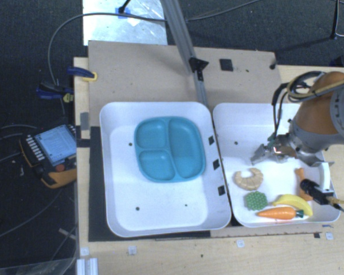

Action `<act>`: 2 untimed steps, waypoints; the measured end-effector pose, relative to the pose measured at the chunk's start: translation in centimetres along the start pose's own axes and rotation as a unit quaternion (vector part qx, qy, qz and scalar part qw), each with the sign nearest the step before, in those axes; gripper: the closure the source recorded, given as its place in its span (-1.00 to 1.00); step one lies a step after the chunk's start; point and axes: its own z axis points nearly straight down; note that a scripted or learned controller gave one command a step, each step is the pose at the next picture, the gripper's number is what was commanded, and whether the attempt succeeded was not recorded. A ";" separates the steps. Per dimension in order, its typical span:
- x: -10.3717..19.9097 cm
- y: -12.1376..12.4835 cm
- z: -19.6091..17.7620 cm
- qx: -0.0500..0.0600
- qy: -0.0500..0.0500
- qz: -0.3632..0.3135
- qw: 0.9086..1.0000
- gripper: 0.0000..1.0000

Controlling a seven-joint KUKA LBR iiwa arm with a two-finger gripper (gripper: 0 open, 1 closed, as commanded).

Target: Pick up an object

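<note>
My gripper (267,153) hangs over the right bin (241,119), near its middle, with its fingers open and nothing between them. Just below and left of it lies a tan croissant-shaped piece (249,179), apart from the gripper. Nearer the front edge sit a green broccoli piece (255,200), a yellow banana (293,201) and an orange carrot (277,213). A small orange piece (301,174) lies to the right of the croissant, partly hidden by the wrist.
The left bin (120,211) holds a blue divided plate (169,148). A ridge (215,153) separates the two bins. A grey pole (180,27) slants over the bench at the back. Cables and a handheld device (50,148) lie off the bench at the left.
</note>
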 end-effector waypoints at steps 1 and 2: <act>-0.1 0.1 -1.4 -0.002 -0.001 0.000 1.000 1.00; -0.3 -0.2 -7.7 -0.004 -0.001 -0.001 1.000 1.00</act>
